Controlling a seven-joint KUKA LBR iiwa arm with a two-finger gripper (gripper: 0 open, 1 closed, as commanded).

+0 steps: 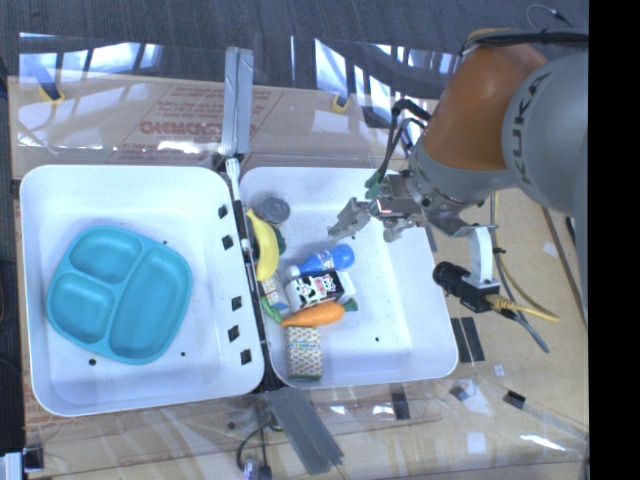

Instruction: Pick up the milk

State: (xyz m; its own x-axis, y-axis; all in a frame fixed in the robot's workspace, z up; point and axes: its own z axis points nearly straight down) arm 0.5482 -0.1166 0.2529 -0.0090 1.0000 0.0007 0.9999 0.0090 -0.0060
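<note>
Left bin (40,268): holds one blue divided plate (120,293), lying flat toward its left half; bare white floor on the bin's right side.

Right bin (425,338): objects clustered along its left wall; a small grey round can (274,210) at top, a banana (264,246) just below it against the divider; a blue bottle (327,260) lies on its side to the right of the banana; the milk (317,288), a small carton with black-and-white cow print, lies just under the bottle and touches it; an orange carrot (314,315) lies directly below the milk; a patterned box (304,352) sits lowest, near the front rim.

Gripper (368,220): hangs over the upper middle of the right bin, up and right of the milk, apart from it; fingers spread open, nothing between them; orange band and grey arm (520,118) behind at right.
</note>
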